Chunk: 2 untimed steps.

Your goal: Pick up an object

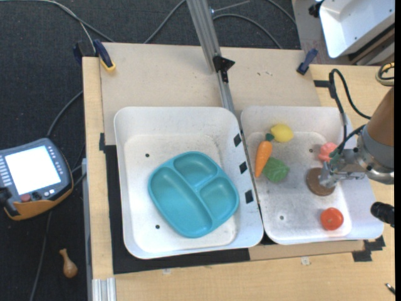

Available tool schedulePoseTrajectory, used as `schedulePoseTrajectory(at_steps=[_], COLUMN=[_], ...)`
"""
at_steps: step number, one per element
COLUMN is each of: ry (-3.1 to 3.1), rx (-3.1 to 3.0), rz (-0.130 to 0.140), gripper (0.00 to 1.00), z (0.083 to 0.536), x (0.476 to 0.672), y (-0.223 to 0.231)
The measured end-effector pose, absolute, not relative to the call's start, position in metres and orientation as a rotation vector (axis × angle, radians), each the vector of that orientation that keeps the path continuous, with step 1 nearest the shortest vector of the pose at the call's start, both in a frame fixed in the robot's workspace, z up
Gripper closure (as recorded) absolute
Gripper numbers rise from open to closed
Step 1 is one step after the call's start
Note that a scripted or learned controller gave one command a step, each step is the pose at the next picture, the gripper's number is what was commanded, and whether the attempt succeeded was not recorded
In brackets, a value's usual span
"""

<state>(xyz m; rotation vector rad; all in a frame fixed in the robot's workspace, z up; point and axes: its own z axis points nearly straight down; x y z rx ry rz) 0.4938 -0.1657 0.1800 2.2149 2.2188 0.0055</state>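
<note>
**Gripper low over brown disc, right bin**

Gripper point(326, 179) sits down in the right bin point(294, 227), on or just above a brown disc point(318, 185); pink piece point(327, 150) just behind it. Cannot tell how the jaws stand. Disc looks flat, stiff, light, probably slick; a hold across its edges seems the only way. Tomato point(332, 218) lies near, in front; carrot point(263, 158), green piece point(276, 170), lemon point(281, 133) to the left.

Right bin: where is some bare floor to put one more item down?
In the right bin, the near left corner is free, bordered by the green toy, the tomato and the bin wall. The far strip beside the lemon is bare too. Around the gripper, brown disc and pink toy it is crowded.
</note>
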Motion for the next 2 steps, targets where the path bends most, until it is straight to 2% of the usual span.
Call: schedulePoseTrajectory(at_steps=[1, 2], ry=[2.22, 2.221], rx=[2.216, 2.216], rz=[0.005, 0.003], gripper=[1.0, 1.0], z=[0.226, 0.248], x=[0.492, 0.493], y=[-0.159, -0.159])
